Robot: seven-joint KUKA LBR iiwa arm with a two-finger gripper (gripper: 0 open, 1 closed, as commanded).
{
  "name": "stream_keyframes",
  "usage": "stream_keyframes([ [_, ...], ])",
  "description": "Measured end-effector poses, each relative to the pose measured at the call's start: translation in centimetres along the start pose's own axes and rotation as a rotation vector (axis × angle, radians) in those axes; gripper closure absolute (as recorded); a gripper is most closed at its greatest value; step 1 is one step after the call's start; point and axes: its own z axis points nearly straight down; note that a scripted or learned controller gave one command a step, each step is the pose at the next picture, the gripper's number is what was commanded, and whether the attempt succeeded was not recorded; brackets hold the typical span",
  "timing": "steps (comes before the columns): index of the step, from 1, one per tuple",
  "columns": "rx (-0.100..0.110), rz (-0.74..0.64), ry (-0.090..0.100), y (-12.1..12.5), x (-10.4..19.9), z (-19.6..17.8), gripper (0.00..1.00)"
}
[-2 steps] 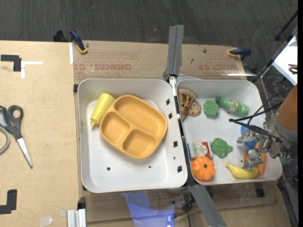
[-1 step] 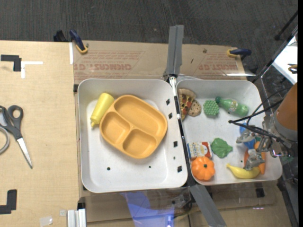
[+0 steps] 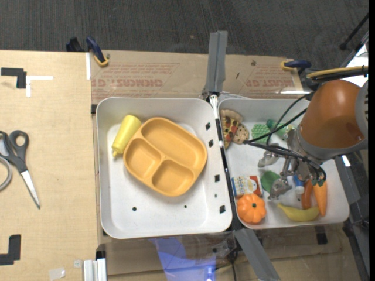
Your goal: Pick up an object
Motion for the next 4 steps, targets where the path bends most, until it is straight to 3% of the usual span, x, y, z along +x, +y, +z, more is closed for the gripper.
stream_keyframes([
  [1, 0.002, -0.042, -0.001, -4.5, -0.3, -0.1, 0.0],
  [2, 0.001, -0.019, 0.001, -5.3, 2.1, -0.1, 0.0],
  [3, 0.007, -0.045, -0.021, -5.5, 4.6, -0.6, 0.0],
  [4, 0.0, -0.021, 0.001, 2.2, 0.7, 0.0, 0.0],
])
